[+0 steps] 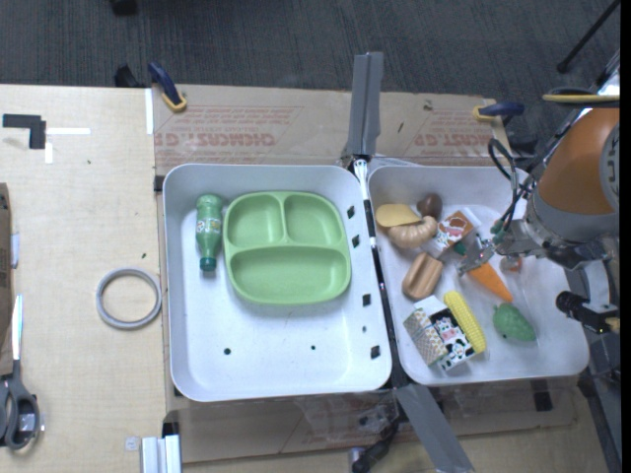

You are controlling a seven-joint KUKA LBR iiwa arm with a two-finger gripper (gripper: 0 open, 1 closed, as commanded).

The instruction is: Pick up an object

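The small patterned cardboard box (436,338) lies lowest in the right white bin (562,363), while my hand (480,257), grip unclear, hovers beside the orange plastic carrot (490,282), seemingly my target.

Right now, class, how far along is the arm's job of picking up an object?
Done: the gripper has reached the right bin, low among the toys beside the carrot. In hand: nothing visibly lifted; its grasp is unclear. Left: securing and raising one item, such as the carrot or corn.
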